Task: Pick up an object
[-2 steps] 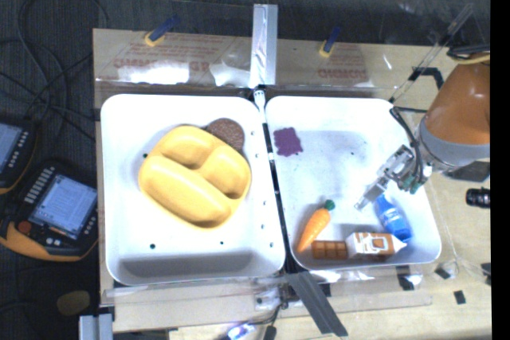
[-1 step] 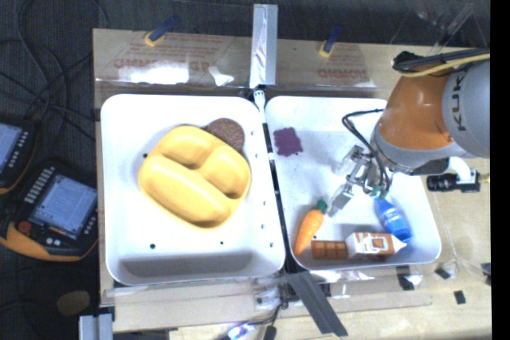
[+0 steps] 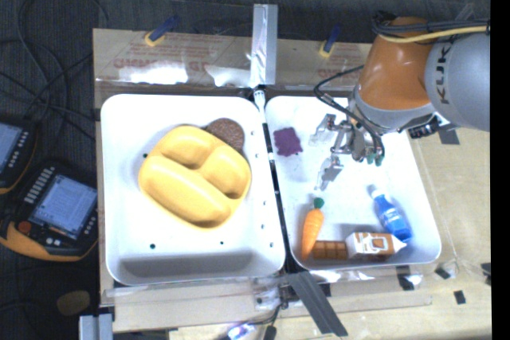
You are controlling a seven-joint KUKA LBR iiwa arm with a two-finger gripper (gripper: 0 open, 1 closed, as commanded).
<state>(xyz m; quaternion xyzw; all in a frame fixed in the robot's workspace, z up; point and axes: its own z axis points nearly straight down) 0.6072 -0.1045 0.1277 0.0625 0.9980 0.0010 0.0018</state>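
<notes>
My gripper (image 3: 327,148) hangs over the upper middle of the right bin (image 3: 422,195), open, with nothing between its fingers. A purple lump (image 3: 287,141) lies just to its left on the bin floor. Below it sits an orange carrot (image 3: 312,227) with a green top, close under the lower fingertip (image 3: 327,172). A blue bottle (image 3: 390,213) lies toward the right wall. Along the front wall are a brown bar (image 3: 329,251) and a small orange and white carton (image 3: 373,244).
The left bin (image 3: 127,251) holds a large yellow squashy object (image 3: 195,173) with a brown disc (image 3: 226,131) behind it. A ridge (image 3: 272,179) divides the two bins. The arm's orange band (image 3: 394,72) looms over the right bin's back corner.
</notes>
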